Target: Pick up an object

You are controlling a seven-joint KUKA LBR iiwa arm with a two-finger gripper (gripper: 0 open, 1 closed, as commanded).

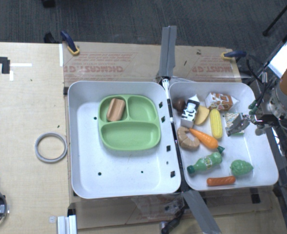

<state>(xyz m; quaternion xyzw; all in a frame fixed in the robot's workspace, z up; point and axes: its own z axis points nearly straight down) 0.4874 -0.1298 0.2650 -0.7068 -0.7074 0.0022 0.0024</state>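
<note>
Nearest you in the right bin (260, 177) lie a sausage (220, 181), green bottle (205, 163) and broccoli (241, 167); farther back, a carrot (204, 138) and corn cob (215, 122). Your hand (238, 124) hangs beside the corn, near the bin's right wall; whether it is spread or closed you cannot tell.

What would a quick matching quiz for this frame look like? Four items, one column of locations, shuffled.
Items:
1. hot dog
2. corn cob
3. green bottle
4. tape ring

Locations:
A. on the bench, left of both bins
B. right bin, beside the carrot and near the gripper
C. upper-left compartment of the green plate
D. right bin, near its front edge, just above the red sausage

Pairs: 1-C, 2-B, 3-D, 4-A
</note>
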